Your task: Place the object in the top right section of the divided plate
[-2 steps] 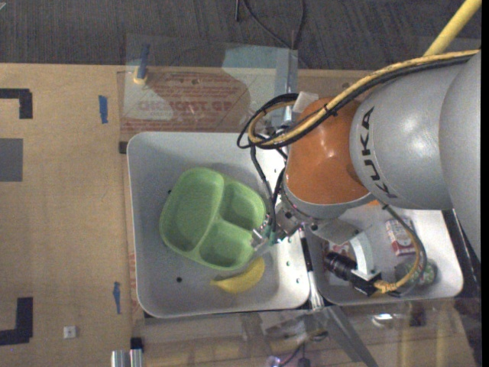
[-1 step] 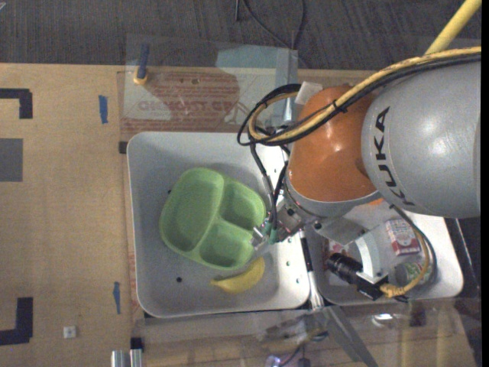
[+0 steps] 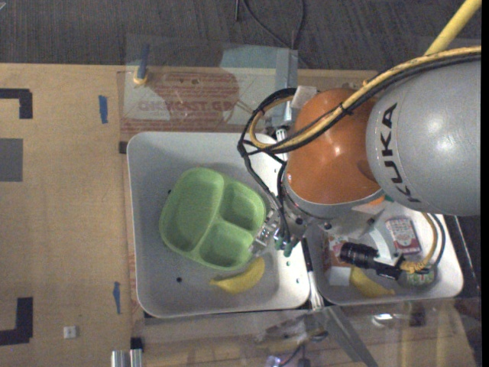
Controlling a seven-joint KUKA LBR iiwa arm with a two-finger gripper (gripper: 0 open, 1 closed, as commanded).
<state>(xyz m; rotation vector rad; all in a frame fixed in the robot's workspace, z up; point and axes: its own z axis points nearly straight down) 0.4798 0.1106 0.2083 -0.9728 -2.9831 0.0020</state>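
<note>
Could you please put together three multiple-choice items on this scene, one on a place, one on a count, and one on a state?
1. Where does the yellow banana in the left white bin lie?
A. inside the plate
B. beside the plate's lower edge
C. on the bench

2. How many sections does the green divided plastic plate have?
A. two
B. three
C. five

3. What is in the plate's sections?
A. nothing
B. a banana
C. a red packet

Answers: 1 B, the banana rests on the bin floor just below the plate. 2 B, ridges split it into one large and two smaller sections. 3 A, all visible sections show bare green.
</note>
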